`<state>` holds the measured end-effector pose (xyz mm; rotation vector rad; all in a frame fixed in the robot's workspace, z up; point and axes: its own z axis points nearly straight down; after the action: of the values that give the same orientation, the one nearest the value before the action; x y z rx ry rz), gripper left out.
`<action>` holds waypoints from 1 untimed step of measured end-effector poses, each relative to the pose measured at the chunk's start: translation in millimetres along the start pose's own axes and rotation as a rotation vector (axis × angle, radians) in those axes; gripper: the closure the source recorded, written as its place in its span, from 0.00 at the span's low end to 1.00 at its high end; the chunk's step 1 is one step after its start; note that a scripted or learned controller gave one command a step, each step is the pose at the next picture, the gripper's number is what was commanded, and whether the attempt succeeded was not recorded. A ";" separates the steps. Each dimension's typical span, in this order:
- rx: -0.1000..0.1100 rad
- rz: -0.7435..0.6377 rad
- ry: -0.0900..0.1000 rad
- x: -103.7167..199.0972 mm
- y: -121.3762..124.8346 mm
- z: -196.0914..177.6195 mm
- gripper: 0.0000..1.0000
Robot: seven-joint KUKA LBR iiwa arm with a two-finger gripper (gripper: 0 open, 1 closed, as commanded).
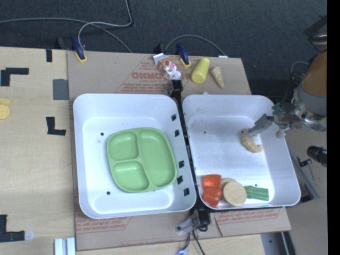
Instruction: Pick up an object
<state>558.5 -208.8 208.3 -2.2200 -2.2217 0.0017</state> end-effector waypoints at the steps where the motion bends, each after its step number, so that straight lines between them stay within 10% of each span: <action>1: -0.004 -0.002 -0.001 -13.9 52.2 118.0 0.00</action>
<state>610.5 -222.7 90.2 -2.2202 -2.2265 -0.0014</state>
